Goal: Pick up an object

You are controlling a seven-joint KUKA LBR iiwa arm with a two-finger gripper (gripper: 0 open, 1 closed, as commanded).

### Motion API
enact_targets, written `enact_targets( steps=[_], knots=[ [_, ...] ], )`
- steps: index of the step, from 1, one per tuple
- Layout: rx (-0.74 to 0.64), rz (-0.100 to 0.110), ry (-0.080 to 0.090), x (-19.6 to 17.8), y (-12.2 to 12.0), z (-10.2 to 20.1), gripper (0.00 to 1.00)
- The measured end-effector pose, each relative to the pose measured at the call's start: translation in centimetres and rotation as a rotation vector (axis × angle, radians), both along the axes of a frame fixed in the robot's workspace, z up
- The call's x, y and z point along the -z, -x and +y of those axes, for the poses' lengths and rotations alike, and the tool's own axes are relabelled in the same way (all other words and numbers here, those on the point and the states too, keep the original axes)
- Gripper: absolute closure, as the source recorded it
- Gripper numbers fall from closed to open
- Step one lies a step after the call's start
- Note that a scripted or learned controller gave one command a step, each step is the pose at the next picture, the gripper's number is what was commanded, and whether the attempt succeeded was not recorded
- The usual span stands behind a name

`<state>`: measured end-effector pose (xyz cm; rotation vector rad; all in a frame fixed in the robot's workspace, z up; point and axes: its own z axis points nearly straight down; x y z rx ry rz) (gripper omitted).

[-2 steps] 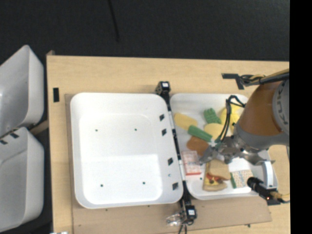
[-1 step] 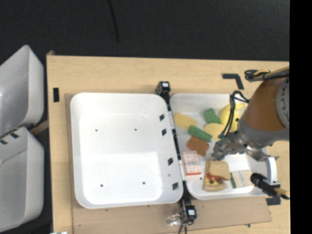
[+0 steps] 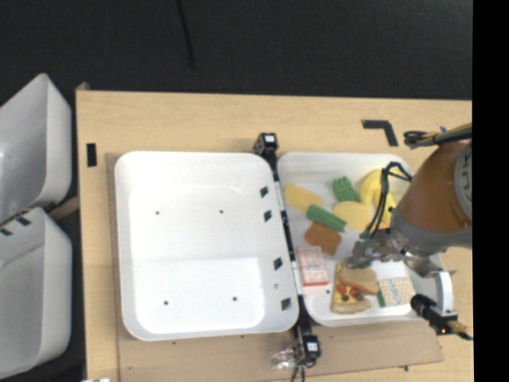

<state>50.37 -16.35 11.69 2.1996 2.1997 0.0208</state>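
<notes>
The right bin (image 3: 318,164) holds several toy foods: a pale yellow piece (image 3: 300,196), a green bar (image 3: 326,216), a green ridged block (image 3: 345,189), a yellow banana-like piece (image 3: 372,186), a cream piece (image 3: 355,212), a brown piece (image 3: 322,237), a red and white packet (image 3: 312,266), a pizza slice (image 3: 350,296) and a small patterned card (image 3: 394,291). My gripper (image 3: 363,255) is low in this bin, just above the pizza slice and right of the brown piece. The wrist (image 3: 433,201) hides much of it.
The left bin (image 3: 199,241) lies beside the right one, with black clips (image 3: 279,213) along the shared edge. White padded shapes (image 3: 24,213) stand off the bench's left side. A black bracket (image 3: 382,130) lies on the bench behind the right bin.
</notes>
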Motion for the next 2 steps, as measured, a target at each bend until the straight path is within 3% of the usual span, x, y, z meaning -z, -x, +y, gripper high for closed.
enact_targets(
  steps=[1, 2],
  knots=[
    [-0.011, 0.014, -0.010, -14.2, -3.5, 6.1, 1.00],
    [-0.008, 0.034, -0.013, -7.8, -7.8, 12.7, 1.00]
  ],
)
